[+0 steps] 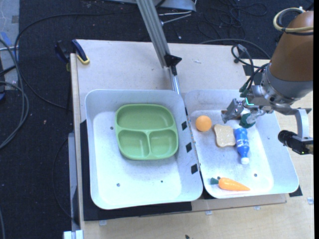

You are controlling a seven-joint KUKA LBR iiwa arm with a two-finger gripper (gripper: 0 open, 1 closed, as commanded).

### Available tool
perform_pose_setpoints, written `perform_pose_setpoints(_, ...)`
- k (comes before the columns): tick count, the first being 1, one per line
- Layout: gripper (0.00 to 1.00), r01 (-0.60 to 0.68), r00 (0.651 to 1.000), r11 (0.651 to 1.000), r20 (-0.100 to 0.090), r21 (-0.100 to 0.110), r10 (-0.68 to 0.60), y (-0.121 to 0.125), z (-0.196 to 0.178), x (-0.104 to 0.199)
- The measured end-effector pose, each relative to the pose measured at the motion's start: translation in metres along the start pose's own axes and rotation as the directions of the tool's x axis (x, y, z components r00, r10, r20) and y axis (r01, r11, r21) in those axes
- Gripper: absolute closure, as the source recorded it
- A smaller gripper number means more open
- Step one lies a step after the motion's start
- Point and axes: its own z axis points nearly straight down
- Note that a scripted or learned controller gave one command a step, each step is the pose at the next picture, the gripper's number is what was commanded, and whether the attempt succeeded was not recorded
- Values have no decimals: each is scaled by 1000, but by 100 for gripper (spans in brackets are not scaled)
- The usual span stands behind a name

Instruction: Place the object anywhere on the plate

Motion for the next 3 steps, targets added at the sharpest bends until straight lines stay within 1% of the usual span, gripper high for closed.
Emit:
perform_pose_setpoints(1, 0, 0, 1000, 1000, 0, -1, 0, 0, 0, 0)
perform_pose_setpoints(2, 0, -2, 1000, 1000, 0, 3, 2, -2, 43, 0)
perform_pose_setpoints(3, 0, -2, 1000, 1000, 0, 2, 2, 2, 88, 2)
